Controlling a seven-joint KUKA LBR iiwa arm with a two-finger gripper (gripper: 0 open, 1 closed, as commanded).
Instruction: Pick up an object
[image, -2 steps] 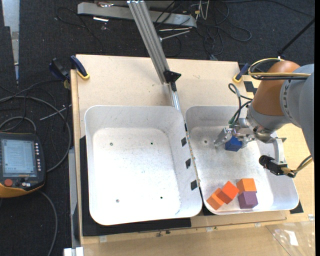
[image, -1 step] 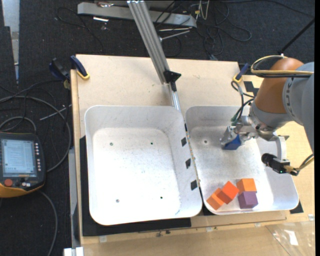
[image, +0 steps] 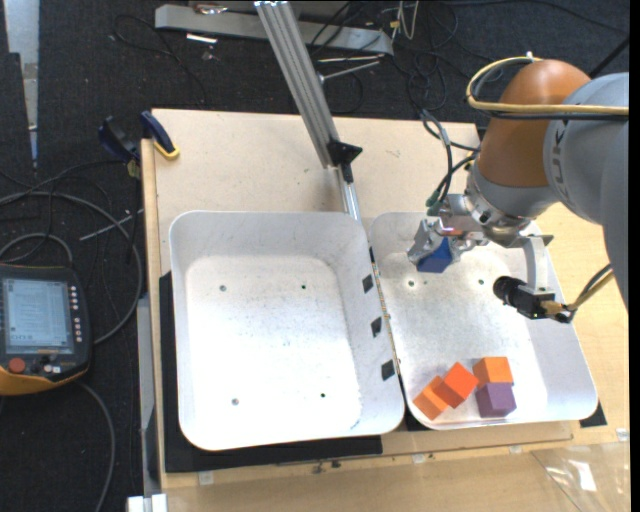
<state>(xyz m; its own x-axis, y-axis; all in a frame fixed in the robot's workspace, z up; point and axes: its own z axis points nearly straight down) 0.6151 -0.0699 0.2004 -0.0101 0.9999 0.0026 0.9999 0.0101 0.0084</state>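
So the claw (image: 437, 243) is up over the far end of the right bin (image: 560, 345), and there's a blue block (image: 436, 259) sitting right between its fingers, so it's clamped on that block. The block looks to be off the bin floor, hanging a bit above it, though from this slanted angle I can't be fully sure how much air is under it. My read is the pick is basically made and what's left is just carrying it clear.

The wrist comes in from the right and tips down at the bin, which makes sense since the arm is mounted off that side and has to reach across the bin wall to get inside.

Moving out from there: the other blocks are bunched at the near end of the same bin, well away from the claw. Two orange blocks (image: 447, 388) touching each other, another orange one (image: 493, 370) just beside them, and a purple block (image: 496, 399) right under that one. They're all crammed together, so the lone blue one was probably the easier grab, fingers had room on both sides.

The left bin (image: 200, 330) sits alongside, walls nearly touching, both on the wooden surface (image: 250, 150). Likely drop spot if it goes that way.
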